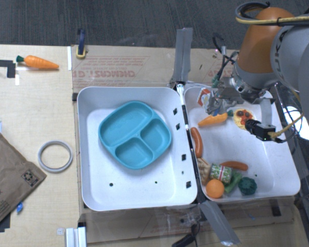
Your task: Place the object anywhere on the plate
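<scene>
Arm (278,40): reaches in from the right, its orange band above the far end of the right bin.
Gripper (214,106): low over the far left part of the right bin (283,187), just above the carrot's leafy end; I cannot tell how it is set.
Carrot (213,120): lies on the floor of the right bin, just under the gripper tip, pointing left.
Plate (135,134): blue, three compartments, in the middle of the left bin (92,189), nothing on it.
Near end of right bin: sausage (197,141) along the left wall, orange (215,188), can (221,173), broccoli (247,185), all close together.
Pizza slice (242,118): right of the carrot.
Left of the bins: second carrot (37,62) far, ring (55,155) nearer, on the bench.
</scene>
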`<state>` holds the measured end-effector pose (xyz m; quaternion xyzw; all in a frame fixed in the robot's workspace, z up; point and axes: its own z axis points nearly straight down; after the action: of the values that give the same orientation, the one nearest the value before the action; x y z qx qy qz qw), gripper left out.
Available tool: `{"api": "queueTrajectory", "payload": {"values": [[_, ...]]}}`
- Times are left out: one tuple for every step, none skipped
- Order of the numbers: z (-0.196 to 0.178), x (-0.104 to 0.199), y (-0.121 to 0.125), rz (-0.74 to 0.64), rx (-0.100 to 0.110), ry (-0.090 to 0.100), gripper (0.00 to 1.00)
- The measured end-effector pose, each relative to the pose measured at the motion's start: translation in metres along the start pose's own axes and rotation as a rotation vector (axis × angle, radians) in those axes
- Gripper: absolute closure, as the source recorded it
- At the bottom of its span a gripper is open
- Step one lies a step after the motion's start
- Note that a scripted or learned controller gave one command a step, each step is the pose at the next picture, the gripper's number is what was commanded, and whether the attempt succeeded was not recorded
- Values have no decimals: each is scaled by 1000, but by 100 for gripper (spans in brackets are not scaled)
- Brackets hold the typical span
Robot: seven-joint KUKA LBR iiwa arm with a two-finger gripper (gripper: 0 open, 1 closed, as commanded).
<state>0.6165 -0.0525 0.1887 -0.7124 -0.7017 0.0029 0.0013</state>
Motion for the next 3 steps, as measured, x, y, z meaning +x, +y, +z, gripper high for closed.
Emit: {"api": "queueTrajectory", "payload": {"values": [[0, 54, -28, -203, 1, 1, 100], [-45, 120, -30, 216, 0, -1, 100], [-45, 120, -30, 216, 0, -2, 0]]}}
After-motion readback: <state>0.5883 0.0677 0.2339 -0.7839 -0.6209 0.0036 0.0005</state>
